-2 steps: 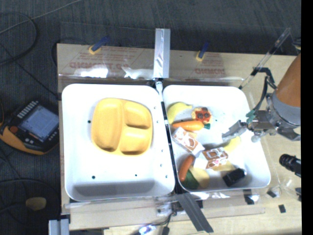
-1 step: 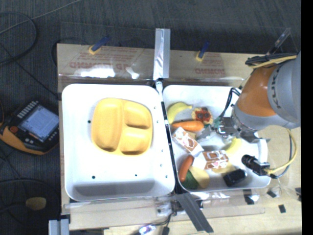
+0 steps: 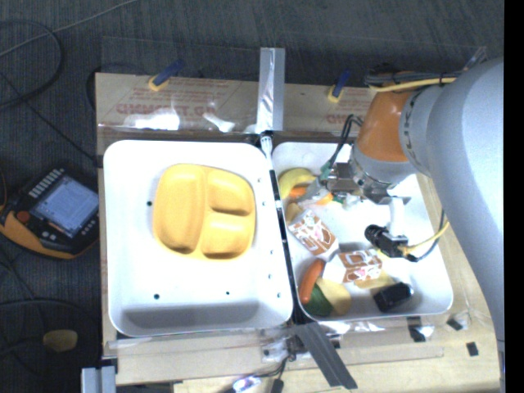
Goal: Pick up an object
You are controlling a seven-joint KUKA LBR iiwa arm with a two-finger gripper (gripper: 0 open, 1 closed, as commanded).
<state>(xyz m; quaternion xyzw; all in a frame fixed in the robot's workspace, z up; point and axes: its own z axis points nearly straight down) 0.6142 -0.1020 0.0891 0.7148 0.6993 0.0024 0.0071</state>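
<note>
The right bin (image 3: 434, 256) holds several small items. A yellow banana-like piece (image 3: 292, 178) lies at its back left, with a small orange piece (image 3: 316, 196) beside it. Two red-and-white snack packets lie further forward, one at the left (image 3: 313, 232) and one in the middle (image 3: 360, 267). A carrot (image 3: 310, 278), a green item (image 3: 318, 304), a pale yellow lump (image 3: 338, 295) and a black block (image 3: 393, 295) sit along the front. My gripper (image 3: 334, 180) hangs low over the bin's back left, right next to the banana-like piece and the orange piece.
The left bin (image 3: 131, 293) holds a yellow divided tray (image 3: 203, 210). A metal divider (image 3: 271, 84) stands between the bins at the back. The grey arm (image 3: 467, 162) covers the right bin's back right corner. A black connector with a yellow cable (image 3: 386, 240) hangs over the bin's middle.
</note>
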